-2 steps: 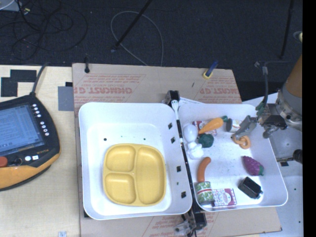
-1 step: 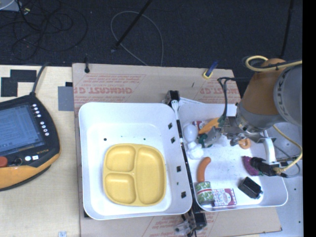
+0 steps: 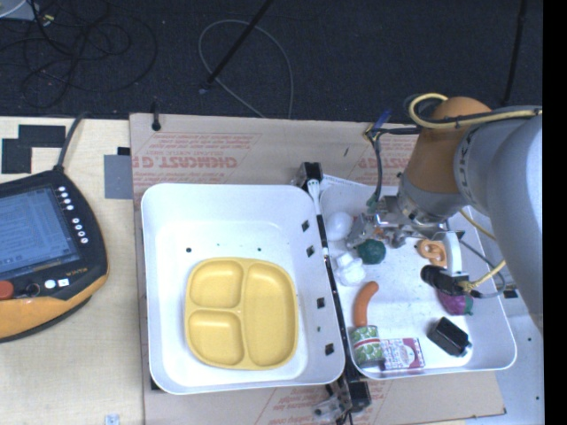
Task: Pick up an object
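White bins sit side by side on a cardboard sheet (image 3: 221,149) that covers the counter, with dark floor and loose cables (image 3: 248,51) beyond the far edge. A dark green ball (image 3: 372,252) lies in the right-hand bin (image 3: 496,352), in its far half and close to the wall it shares with the other bin. The tool (image 3: 379,230) hangs directly over the ball's far side, very close to it; whether they touch cannot be told. The wrist hides the tool's opening, so it is unclear how far it is spread or whether it has hold of anything.

A white lump (image 3: 351,271) lies just beside the ball, against the shared wall. An orange sausage (image 3: 365,303) lies nearer the camera, roughly parallel to that wall. A small pretzel-like ring (image 3: 433,252) lies on the ball's other side, apart from it, with bare bin floor between them. A purple thing (image 3: 456,303) and a black block (image 3: 450,336) lie toward the outer wall. A green can (image 3: 365,341) and a pink-and-white carton (image 3: 403,353) lie touching along the near wall.

The left-hand bin (image 3: 221,206) carries a yellow divided plate (image 3: 241,312) in its near half, with its far half bare. A control tablet (image 3: 40,246) lies at the counter's far left edge, well apart from both bins.
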`<state>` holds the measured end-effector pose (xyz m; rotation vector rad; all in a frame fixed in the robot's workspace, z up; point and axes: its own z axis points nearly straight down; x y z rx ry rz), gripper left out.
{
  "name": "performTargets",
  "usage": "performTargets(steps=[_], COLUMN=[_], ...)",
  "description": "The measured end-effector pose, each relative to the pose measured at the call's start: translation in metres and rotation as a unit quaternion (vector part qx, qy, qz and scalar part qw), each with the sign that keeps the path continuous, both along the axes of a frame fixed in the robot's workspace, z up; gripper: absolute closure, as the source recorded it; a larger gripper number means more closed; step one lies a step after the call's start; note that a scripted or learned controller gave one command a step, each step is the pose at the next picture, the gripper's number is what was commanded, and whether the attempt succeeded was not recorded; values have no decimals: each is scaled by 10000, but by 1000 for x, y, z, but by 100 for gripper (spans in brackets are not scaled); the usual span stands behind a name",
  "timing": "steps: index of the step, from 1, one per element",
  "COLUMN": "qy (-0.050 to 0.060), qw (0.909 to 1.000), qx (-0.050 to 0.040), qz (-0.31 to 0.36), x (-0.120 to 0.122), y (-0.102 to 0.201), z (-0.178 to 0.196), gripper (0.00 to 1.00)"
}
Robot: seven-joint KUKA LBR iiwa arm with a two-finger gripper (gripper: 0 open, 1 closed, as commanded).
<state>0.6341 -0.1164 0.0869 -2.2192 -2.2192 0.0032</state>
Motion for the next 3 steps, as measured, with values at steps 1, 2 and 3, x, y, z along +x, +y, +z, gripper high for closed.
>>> performTargets(steps=[1, 2, 3], qy=[7, 1, 12], qw=[10000, 10000, 10000], qx=[0, -2, 2], qz=[5, 3, 4], x=[9, 9, 9], y=[16, -1, 28], z=[-1, 0, -1], gripper=[0, 0, 0])
